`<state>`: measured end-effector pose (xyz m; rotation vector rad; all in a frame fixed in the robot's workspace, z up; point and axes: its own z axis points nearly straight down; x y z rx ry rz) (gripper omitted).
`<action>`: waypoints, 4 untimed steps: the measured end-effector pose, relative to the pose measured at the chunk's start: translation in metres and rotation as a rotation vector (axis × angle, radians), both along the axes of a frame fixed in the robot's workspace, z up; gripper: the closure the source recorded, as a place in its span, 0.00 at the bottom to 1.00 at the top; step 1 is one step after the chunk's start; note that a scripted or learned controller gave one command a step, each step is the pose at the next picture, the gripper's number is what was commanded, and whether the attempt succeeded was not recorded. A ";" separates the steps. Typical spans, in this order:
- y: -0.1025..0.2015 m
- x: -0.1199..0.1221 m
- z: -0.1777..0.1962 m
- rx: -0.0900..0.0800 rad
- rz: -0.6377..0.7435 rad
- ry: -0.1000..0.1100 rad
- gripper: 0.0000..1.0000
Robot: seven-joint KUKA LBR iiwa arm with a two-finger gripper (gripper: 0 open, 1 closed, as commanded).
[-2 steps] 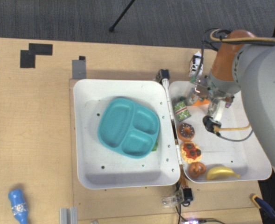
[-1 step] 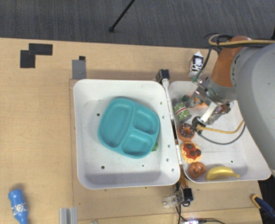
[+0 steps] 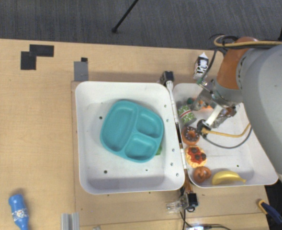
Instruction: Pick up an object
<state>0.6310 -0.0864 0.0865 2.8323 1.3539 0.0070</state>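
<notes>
The right bin (image 3: 255,169) holds several toy foods. A yellow banana (image 3: 228,177) lies at its front, with a red-brown round fruit (image 3: 201,174) beside it. Behind them, along the left wall, lie a red-orange piece with dark spots (image 3: 196,154), a brown ring-shaped piece (image 3: 191,134) and a green-and-white piece (image 3: 185,112). My gripper (image 3: 203,104) hangs low over the bin's back left part, close to the green-and-white piece and to a small orange piece (image 3: 206,107). The wrist hides part of what lies under it.
The left bin (image 3: 90,176) holds a teal divided plate (image 3: 131,131). A small white bottle (image 3: 201,65) stands on the bench behind the right bin. A blue bottle (image 3: 18,211) lies at the bench's front left. The arm (image 3: 270,99) covers the right bin's right side.
</notes>
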 end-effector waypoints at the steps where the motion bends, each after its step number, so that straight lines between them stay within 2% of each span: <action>1: 0.000 0.000 0.000 0.000 0.000 0.000 0.00; 2: 0.002 -0.018 0.000 0.001 -0.254 -0.002 0.00; 4: 0.002 -0.018 0.000 0.001 -0.254 -0.001 0.00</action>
